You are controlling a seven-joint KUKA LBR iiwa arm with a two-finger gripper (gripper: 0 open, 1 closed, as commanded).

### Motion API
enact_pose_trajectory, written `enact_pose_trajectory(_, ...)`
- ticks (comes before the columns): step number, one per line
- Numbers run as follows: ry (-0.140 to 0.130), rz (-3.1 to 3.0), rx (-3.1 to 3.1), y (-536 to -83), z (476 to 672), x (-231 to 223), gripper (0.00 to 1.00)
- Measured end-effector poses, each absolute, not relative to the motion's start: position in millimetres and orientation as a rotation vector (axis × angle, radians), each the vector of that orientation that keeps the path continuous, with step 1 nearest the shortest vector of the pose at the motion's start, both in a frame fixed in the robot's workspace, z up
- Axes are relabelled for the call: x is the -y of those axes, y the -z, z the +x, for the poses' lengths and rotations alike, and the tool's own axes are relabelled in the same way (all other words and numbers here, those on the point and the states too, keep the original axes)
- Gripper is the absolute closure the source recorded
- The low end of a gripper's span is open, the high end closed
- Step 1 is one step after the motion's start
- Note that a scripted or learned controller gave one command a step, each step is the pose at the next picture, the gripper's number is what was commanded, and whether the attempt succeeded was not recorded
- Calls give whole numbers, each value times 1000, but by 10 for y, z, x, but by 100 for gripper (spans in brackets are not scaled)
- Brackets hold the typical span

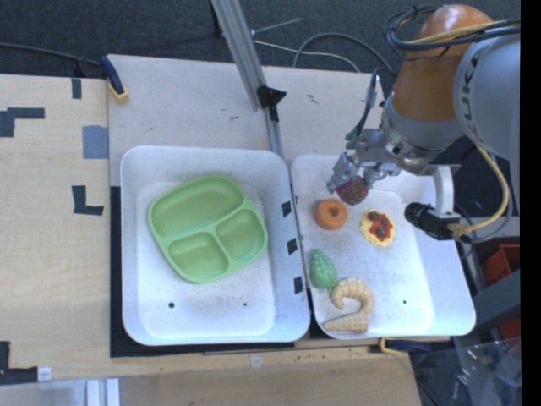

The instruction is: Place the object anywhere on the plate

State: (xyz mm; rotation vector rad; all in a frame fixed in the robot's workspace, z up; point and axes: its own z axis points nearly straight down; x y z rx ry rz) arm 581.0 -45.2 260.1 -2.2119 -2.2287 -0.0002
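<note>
Start at your left: the green plate [208, 227] sits bare in the left bin [135, 227]. Right of the plate, across the bin walls, you've got a green toy [322, 269], a croissant [352, 303], an orange donut [331, 214] and a small pizza [378, 227]. Just beyond the donut, the gripper [355, 184] is clamped on a dark reddish piece [354, 191]. It looks light, rigid and smooth, so a pinch across its middle seems safest.

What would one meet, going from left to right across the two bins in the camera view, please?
Green plate in the left bin → green toy vegetable → orange doughnut → croissant → small pizza, these in the right bin.
</note>
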Motion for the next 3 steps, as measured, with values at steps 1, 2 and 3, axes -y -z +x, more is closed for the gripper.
enact_pose_trajectory(1, -2, -2214, 2226, -2520, 5964, 35, 100)
enact_pose_trajectory(2, -2, -2212, 2228, -2416, 6033, -579, 100)
enact_pose_trajectory(3, 1, -2213, 2228, -2443, 6235, -1093, 100)
